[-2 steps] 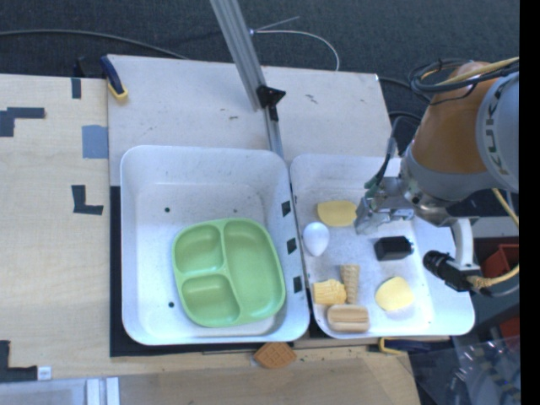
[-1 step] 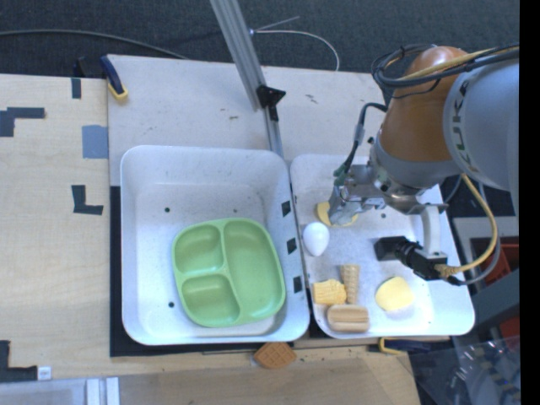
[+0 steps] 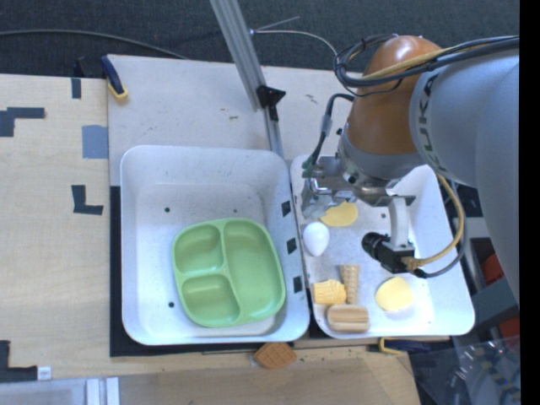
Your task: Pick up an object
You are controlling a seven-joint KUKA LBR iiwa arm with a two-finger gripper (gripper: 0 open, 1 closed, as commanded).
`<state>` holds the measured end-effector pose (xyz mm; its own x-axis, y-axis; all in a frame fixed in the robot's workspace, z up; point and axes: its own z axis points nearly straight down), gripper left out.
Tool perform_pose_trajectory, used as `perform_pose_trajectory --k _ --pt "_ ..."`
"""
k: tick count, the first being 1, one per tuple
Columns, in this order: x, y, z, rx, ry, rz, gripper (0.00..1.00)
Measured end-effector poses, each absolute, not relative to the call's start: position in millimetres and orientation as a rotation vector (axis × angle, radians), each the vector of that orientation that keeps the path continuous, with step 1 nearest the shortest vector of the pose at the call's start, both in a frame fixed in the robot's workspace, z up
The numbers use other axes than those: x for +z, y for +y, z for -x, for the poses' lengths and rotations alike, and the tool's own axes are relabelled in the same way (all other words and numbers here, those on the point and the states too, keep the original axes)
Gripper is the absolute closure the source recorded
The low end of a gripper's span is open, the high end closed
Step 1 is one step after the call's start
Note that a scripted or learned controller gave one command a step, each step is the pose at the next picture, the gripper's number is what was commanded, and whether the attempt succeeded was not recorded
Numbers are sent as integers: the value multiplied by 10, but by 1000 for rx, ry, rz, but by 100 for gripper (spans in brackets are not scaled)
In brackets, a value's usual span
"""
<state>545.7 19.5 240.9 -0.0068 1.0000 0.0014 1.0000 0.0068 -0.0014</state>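
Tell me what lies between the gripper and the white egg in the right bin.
Nothing visible does. The gripper hangs over the right bin, and the white egg lies just below it in the view, with bare bin floor between. The yellow chip lies beside that path, not across it.

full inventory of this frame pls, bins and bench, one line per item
bins: 2, white, side by side on the bench
plate: 1, green, three compartments, left bin
egg: 1, white, right bin, left wall
flat yellow piece: 1, yellow, right bin, below the tool
cone: 1, tan, right bin, middle
corn: 1, yellow, beside the cone
bun: 1, tan, right bin, near edge
round yellow piece: 1, yellow, right bin, right side
cracker: 1, orange-brown, bench, below the bins
clip: 1, blue-yellow, bench, top left
arm: 1, grey and orange, from right
tool: 1, metal, over right bin
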Motion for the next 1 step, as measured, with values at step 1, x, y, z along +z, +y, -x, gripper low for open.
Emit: perform_pose_trajectory --k 1 --pt "2371 813 -5585 0 -2229 2210 100"
